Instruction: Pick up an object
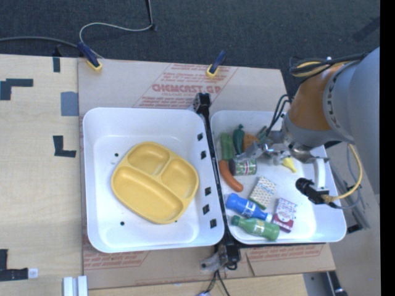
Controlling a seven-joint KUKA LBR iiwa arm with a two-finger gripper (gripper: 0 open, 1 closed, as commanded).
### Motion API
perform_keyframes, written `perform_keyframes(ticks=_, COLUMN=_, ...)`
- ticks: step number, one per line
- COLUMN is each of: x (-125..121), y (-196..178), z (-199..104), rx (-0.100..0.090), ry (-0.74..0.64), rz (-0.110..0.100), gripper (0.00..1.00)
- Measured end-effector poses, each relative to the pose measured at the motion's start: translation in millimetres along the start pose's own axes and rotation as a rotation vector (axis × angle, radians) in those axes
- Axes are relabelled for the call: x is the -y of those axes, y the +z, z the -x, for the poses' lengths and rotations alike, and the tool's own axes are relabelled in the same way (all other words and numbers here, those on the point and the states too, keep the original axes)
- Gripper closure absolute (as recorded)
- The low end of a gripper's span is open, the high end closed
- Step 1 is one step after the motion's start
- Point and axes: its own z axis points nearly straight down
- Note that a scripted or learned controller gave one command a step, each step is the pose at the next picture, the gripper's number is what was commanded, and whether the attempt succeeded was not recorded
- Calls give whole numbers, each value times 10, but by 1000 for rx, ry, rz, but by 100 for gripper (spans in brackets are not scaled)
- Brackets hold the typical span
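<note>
Arm [336, 100] comes in from the right, grey shell with orange band, bent down over the right bin [321, 230]. Gripper [262, 150] sits low near the bin's upper middle, next to a small can [245, 166] with a green label; whether it is gripping or released I cannot tell, since the tips blur into the clutter there. A black cable loop hangs off the wrist at the bin's right side. Right bin is white, shallow plastic, packed: dark green vegetable [228, 145] near the divider, orange carrot-like piece [231, 177] below it, yellow banana-like piece [288, 163] partly hidden under the wrist, checkered box [263, 192], blue bottle [245, 206] lying flat, green bottle [256, 227] lying flat at the near edge, red-and-white packet [284, 213]. Left bin [99, 165] holds a yellow tray [154, 182], glossy, rounded, with compartments, sitting tilted. Bins rest on a cardboard sheet [179, 88] with red print, pinned by two clamps [91, 56] with yellow and blue grips. The arm's upper part is cut off at the right.
</note>
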Motion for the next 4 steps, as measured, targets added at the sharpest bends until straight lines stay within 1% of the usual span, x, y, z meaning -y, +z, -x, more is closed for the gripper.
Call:
perform_keyframes(ticks=1, x=73, y=126, z=-24, rx=0, ry=0, rz=-28, gripper=0)
perform_keyframes(ticks=2, x=331, y=212, z=-276, rx=4, ry=2, rz=-23, gripper=0)
perform_keyframes(ticks=3, x=326, y=117, z=-278, rx=3, ry=2, rz=-23, gripper=100)
perform_keyframes(ticks=4, x=327, y=118, z=-278, rx=3, ry=1, rz=-23, gripper=0)
